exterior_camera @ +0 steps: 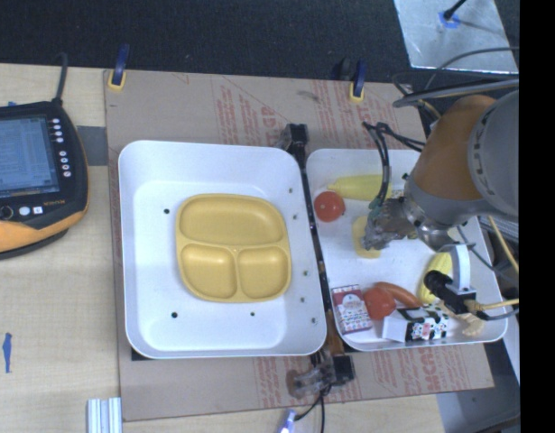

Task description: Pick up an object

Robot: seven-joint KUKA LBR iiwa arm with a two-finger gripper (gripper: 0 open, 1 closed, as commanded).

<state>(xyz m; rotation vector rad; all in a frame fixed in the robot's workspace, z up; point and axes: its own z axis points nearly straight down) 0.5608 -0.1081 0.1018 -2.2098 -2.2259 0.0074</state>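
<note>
So the pick looks like it's only at the reaching stage — nothing is lifted as far as I can see. The arm (462,165) comes in from the right of the frame and its jaws (378,233) are down low in the right bin (345,162), right over a small yellow thing (365,244) near the middle of that bin. Honestly can't tell if the jaws are open or clamped; the wrist hides too much, and I can't say they've got hold of anything.

Candidates all sit in the right bin: a red ball (329,207) just left of the jaws, a yellow banana-ish piece (356,186) toward the top, and along the bottom edge a red card box (350,309), a red-orange pepper (387,298) and a black-and-white carton (421,327). There's also a yellow item (439,276) at the right, partly under the arm.

The left bin (151,242) just has a yellow tray (233,246) lying flat in the centre.

What's left — basically everything: close on something, then raise it clear of the bin.
</note>
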